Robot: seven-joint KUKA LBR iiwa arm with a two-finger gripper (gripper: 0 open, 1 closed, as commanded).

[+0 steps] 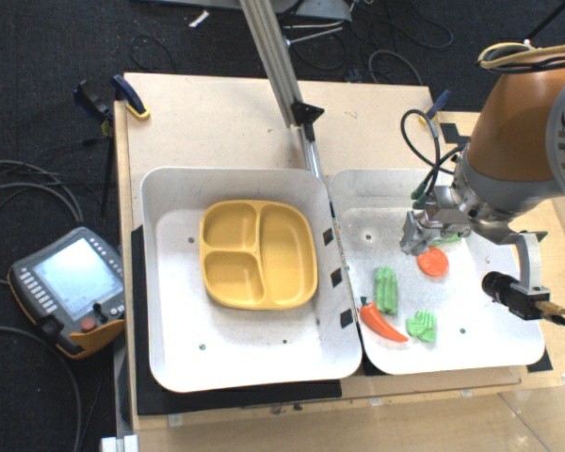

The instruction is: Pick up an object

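Inspector A: The gripper [424, 236] hangs over the right bin [508, 342], mid-bin toward its far edge. Finger state cannot be told.

Inspector B: The red-orange round piece [433, 263] lies just beside it, toward the near edge, apparently ungrasped.

The gripper [422, 234] hung low in the right bin [508, 347], a red piece [434, 263] just at its five o'clock; the left bin [169, 281] held a yellow tray [260, 253].

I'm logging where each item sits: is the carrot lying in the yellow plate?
No: the carrot lies on the floor of the right bin, while the yellow plate is in the left bin.
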